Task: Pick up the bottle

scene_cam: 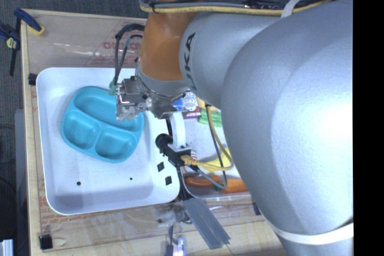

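Wooden bench [90,231], two white bins: the claw [128,106] hangs over the right rim of the blue divided plastic plate [90,129] in the left bin [90,186]; apart or together, I cannot tell. Nothing looks lifted yet. A blue-and-white labelled thing [187,104] (perhaps the bottle) sits just beside it, under the bulky grey arm [288,99].

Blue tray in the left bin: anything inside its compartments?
The blue tray shows bare blue compartments where it is visible. The gripper covers its upper right corner, so that part cannot be judged.
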Tool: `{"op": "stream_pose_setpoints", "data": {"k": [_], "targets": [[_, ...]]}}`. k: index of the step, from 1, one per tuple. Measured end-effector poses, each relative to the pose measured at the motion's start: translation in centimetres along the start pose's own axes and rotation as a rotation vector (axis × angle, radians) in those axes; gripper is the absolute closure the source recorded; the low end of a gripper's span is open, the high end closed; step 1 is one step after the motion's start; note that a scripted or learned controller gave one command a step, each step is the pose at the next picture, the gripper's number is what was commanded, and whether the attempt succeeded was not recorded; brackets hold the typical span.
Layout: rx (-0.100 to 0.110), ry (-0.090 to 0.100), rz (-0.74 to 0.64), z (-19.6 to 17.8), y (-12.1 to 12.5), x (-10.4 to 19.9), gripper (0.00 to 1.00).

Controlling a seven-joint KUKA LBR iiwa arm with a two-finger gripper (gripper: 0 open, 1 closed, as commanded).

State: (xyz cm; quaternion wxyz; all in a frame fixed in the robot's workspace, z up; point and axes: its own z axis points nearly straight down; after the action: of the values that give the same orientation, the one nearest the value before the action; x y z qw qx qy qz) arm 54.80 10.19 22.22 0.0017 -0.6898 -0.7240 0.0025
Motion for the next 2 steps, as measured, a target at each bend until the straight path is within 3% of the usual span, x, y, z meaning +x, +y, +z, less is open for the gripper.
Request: {"op": "stream_pose_setpoints", "data": {"k": [1, 2], "targets": [[0.004, -0.001, -0.235, -0.2, -1.2, 6.3, 1.00], [-0.003, -0.001, -0.592, -3.6, -3.1, 7.9, 1.00]]}}
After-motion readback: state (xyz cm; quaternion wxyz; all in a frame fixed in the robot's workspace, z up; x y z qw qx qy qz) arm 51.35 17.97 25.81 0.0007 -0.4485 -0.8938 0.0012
